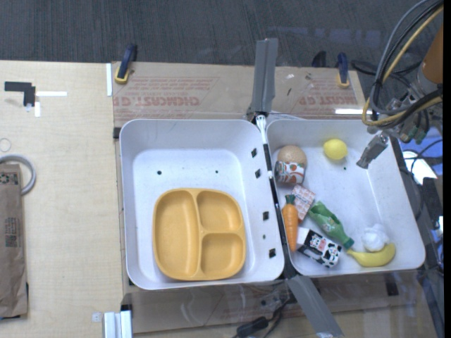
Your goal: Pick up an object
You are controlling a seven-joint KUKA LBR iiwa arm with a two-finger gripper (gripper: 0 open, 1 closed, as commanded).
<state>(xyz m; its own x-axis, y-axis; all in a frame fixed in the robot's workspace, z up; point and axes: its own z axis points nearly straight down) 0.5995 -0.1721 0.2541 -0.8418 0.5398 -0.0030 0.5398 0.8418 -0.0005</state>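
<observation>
White bins sit side by side on the counter. The left bin (137, 189) holds a yellow divided plate (199, 233). The right bin (394, 203) holds a lemon (335, 149), a carrot (290, 224), a green packet (326, 220), a banana (372, 256) and a small milk carton (319, 247). The pincer (371, 151) hangs over the right bin's far right side, near the lemon but apart from it; its grip state cannot be told.

Yellow divided plate (199, 233) in left bin (134, 189); brown paper bag (12, 238) at bench's left edge.
</observation>
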